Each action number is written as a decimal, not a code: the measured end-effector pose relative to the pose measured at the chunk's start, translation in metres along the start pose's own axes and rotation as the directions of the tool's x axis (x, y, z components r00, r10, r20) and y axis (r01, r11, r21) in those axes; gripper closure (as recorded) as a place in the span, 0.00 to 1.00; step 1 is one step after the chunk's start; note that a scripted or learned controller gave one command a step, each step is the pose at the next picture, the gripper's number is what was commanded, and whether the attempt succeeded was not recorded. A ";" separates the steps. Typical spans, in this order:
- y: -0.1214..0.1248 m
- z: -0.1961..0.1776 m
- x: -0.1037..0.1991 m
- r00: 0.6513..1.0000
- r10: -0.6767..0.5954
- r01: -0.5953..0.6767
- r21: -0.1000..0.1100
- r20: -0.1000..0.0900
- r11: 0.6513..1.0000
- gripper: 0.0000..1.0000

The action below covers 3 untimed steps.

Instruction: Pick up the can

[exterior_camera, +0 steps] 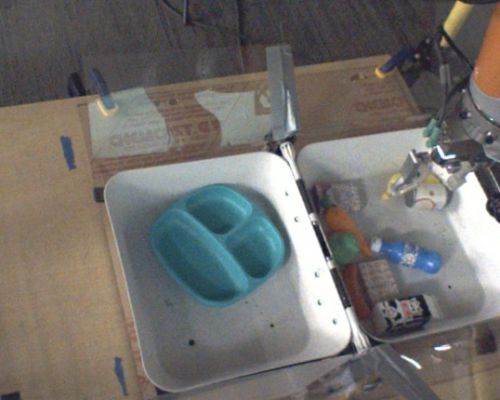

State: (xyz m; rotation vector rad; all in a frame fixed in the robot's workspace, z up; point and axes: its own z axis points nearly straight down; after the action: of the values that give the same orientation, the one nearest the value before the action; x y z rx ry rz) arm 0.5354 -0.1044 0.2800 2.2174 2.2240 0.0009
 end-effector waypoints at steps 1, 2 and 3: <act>0.046 0.047 -0.072 0.999 0.042 -0.042 -0.001 0.001 0.999 0.00; 0.052 0.142 -0.114 0.997 0.084 -0.084 0.003 -0.001 0.997 0.00; 0.070 0.183 -0.108 0.995 0.099 -0.099 -0.003 -0.010 0.995 0.00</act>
State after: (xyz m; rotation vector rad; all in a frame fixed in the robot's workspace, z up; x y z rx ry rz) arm 0.6056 -0.2126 0.0975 2.3281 2.1140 0.0153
